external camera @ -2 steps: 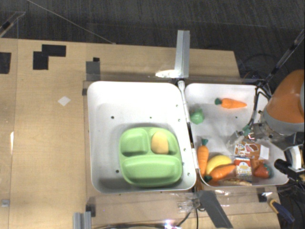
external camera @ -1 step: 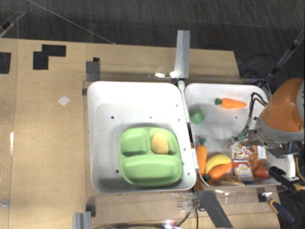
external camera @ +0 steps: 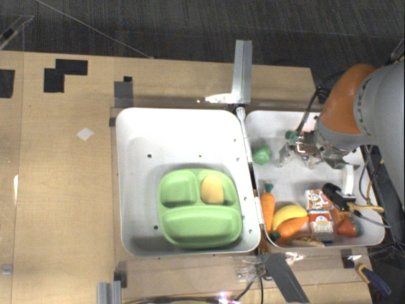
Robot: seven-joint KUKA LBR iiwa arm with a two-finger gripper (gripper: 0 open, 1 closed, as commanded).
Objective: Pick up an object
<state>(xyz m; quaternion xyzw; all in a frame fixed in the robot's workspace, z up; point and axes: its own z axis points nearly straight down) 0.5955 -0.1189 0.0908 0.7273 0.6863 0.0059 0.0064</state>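
Pale wood desk on dark ribbed carpet; two glossy white bins. Green compartment tray holds a yellow lemon. End effector state: can't tell.

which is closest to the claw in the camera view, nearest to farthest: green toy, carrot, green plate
1. Green toy, just left of the claw, in the right bin.
2. Carrot, below and left, along the right bin's left wall.
3. Green plate, farthest, in the left bin.
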